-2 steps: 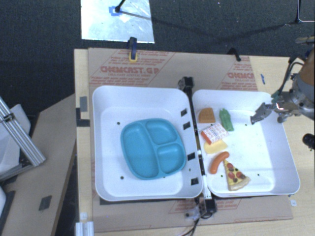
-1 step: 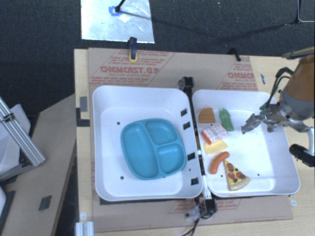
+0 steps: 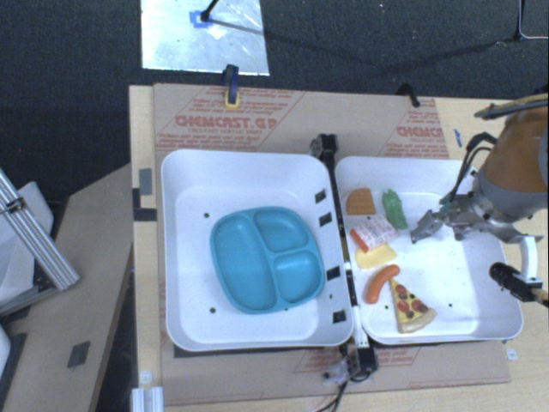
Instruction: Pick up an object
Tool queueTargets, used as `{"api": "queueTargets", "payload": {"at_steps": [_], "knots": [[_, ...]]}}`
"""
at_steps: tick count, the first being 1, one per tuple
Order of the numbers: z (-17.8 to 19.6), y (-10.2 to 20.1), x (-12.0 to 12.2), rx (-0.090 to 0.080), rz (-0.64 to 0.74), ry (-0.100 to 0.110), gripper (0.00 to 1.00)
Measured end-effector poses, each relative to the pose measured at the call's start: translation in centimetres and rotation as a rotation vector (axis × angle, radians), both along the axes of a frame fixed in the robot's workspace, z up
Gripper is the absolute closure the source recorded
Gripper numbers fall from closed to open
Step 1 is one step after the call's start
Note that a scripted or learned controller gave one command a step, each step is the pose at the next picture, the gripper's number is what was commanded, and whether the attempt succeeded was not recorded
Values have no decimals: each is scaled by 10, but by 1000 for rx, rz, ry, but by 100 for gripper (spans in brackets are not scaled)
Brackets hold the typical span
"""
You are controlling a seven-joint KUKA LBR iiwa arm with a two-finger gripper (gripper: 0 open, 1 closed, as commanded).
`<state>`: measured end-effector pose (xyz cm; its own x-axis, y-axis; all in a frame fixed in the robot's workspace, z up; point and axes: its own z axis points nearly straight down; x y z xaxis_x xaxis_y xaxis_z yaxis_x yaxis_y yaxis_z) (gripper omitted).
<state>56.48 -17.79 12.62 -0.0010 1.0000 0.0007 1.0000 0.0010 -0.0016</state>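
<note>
Claw (image 3: 426, 227) hovers low over the right bin (image 3: 480, 320), fingers slightly parted and holding nothing. Just beside its tip lie the green toy (image 3: 394, 209) and the red-and-white packet (image 3: 373, 231). From the tabletop's right edge the arm (image 3: 515, 174) reaches in, wrist angled down-left.

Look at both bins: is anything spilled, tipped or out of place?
Nothing stands out. The blue divided plate lies flat in the left bin; the toy foods, including the pizza slice, lie inside the right bin.
</note>
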Motion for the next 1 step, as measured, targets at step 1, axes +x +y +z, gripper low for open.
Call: {"api": "queueTargets", "payload": {"at_steps": [1], "knots": [[13,-1,1,-2,0,-6,100]]}}
